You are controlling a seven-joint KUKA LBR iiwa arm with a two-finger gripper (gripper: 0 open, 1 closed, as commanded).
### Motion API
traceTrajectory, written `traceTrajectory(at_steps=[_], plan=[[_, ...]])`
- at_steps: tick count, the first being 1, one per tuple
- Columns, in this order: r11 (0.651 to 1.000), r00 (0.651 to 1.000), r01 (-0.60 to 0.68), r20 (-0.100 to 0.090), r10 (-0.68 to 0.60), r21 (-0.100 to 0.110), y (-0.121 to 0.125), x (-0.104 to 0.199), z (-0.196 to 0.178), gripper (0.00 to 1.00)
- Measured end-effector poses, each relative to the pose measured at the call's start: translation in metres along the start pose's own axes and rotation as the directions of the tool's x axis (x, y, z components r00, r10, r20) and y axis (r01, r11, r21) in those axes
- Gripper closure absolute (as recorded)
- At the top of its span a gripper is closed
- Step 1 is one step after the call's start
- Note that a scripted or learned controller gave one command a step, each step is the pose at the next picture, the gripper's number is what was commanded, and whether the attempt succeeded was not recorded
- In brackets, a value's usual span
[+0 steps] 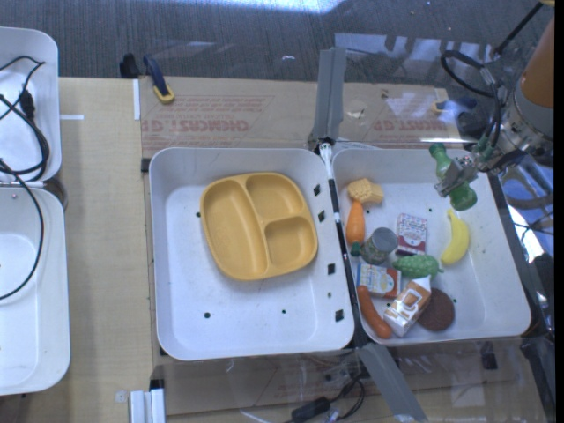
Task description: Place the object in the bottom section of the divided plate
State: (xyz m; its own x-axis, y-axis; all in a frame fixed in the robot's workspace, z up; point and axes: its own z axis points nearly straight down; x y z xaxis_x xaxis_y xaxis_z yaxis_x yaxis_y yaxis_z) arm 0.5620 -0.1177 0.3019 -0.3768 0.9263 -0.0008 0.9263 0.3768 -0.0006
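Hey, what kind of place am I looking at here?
Probably a robotics lab bench: two white bins side by side, toy food like a banana, and a yellow divided plate.

The divided plate [258,226] lies in the left bin [176,324]; the toys crowd the right bin [493,311].

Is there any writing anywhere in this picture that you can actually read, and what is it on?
"CHEMCAST GP" or close to it, in red, upside down and mirrored, not sure beyond that: on the brown sheet behind the bins.
Red and white packet: print too small to read.
Small carton: label blurred.
Orange and white box: label blurred.
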Motion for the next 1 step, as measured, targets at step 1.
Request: traceTrajectory(at_steps=[1], plan=[[0.991,0.991,0.137,-0.002,-0.137,0.002,0.0072,0.0662,0.0773,1.0]])
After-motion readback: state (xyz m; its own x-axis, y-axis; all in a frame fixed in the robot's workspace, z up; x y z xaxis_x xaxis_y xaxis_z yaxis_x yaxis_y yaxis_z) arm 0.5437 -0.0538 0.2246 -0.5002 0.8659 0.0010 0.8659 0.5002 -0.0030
